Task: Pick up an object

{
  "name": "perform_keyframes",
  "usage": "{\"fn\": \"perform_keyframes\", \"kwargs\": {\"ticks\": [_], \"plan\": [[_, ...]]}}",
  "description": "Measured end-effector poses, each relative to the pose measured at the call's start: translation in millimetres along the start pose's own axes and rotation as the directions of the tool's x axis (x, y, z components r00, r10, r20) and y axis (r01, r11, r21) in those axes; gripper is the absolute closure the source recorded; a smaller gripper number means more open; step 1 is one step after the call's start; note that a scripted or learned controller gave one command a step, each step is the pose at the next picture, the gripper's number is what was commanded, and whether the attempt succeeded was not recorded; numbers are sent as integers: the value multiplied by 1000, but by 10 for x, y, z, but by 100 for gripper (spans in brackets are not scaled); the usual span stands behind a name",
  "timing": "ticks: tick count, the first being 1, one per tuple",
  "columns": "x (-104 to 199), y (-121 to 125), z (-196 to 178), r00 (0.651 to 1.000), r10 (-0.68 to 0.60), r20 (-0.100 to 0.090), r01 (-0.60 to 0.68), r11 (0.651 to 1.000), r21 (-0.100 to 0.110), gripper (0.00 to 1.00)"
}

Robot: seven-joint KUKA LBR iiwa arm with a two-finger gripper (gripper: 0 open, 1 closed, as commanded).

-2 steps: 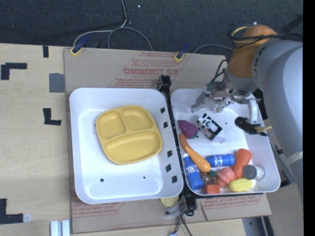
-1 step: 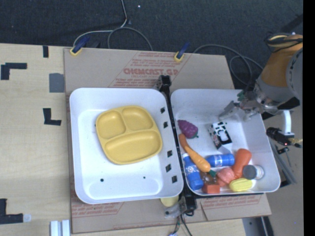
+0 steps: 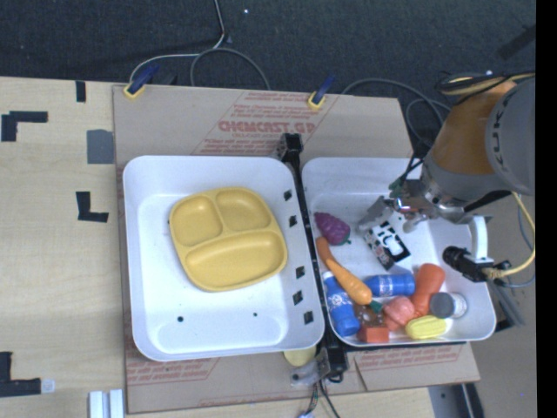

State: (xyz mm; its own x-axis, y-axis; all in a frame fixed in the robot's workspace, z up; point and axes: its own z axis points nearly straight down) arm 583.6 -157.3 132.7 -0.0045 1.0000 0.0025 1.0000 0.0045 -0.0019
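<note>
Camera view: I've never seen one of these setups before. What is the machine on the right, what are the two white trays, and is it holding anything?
This single picture comes from a camera fixed above a bench, looking down at a slant. The grey machine with an orange band is a robot arm reaching in from the right. Its gripper hangs over the right bin, near the bin's middle. Whether it grasps anything cannot be told. The left bin holds a yellow divided plate. The right bin holds toy food and small items: a purple piece, a carrot, a blue bottle and others clustered along its near edge.
</note>
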Motion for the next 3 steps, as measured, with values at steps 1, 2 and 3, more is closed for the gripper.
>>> {"fn": "perform_keyframes", "kwargs": {"ticks": [1, 2, 3], "plan": [[-162, -267, 486, 1000, 4, 5, -4, 1000, -7, 0], [-158, -243, 343, 1000, 2, 5, -2, 1000, -9, 100], [407, 741, 42, 1000, -5, 1, 5, 1000, -9, 100]]}}
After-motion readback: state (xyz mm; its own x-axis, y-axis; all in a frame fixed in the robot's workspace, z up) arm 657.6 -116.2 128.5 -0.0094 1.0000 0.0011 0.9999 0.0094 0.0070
